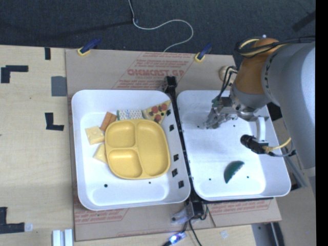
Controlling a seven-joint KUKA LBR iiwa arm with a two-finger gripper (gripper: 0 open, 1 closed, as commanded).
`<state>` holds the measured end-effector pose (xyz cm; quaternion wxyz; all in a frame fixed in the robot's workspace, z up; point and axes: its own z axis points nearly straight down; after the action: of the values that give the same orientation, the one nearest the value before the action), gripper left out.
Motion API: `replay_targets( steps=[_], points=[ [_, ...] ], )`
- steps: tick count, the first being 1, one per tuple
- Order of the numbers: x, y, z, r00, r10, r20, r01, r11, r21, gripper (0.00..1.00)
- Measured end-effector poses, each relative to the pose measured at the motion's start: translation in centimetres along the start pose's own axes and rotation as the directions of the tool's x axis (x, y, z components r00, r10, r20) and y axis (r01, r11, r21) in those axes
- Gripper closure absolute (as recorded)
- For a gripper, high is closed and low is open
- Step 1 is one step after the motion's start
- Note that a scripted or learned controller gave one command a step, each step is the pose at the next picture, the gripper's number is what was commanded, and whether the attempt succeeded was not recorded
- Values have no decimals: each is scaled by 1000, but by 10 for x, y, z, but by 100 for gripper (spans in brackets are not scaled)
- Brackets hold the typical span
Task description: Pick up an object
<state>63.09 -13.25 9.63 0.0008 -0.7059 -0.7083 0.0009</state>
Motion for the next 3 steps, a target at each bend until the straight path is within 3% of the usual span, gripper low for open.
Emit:
replay_targets(
  steps=[1, 2, 3],
  points=[
    [1, 8, -61, 1000, 2, 0, -2, 1000, -7, 100],
    [4, -1, -114, 1000, 1, 0, -1, 1000, -6, 100],
    [5, -1, -129, 1000, 2, -1, -2, 1000, -4, 100]
  ],
)
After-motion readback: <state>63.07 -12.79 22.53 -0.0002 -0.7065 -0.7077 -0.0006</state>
